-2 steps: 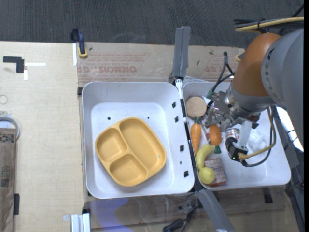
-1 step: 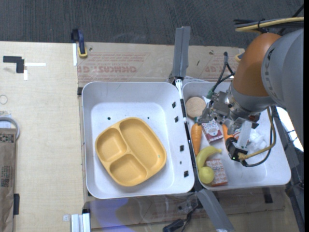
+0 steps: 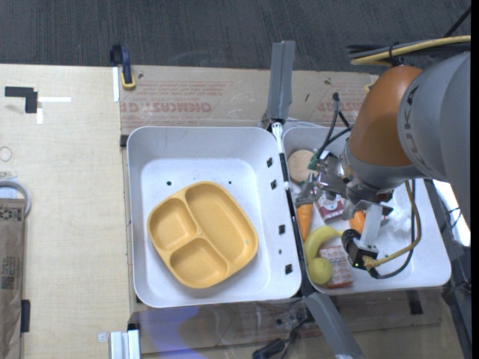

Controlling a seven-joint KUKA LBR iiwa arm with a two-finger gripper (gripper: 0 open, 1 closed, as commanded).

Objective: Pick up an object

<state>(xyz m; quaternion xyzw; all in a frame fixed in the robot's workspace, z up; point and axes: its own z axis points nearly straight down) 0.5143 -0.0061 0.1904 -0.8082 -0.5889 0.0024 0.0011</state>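
Note:
In the right bin lie several small objects: a tan round piece, an orange carrot, a yellow banana, a yellow-green fruit, and two red-and-white packets. An orange piece peeks out beside the wrist. My gripper hangs low over the left part of this bin, just above the carrot and the upper packet. The arm's bulk hides the middle of the bin. Nothing is visibly lifted.
The left bin holds a yellow three-compartment plate. A grey divider post stands at the back between the bins. Cables loop from the wrist over the right bin's floor. Cardboard lies behind the bins.

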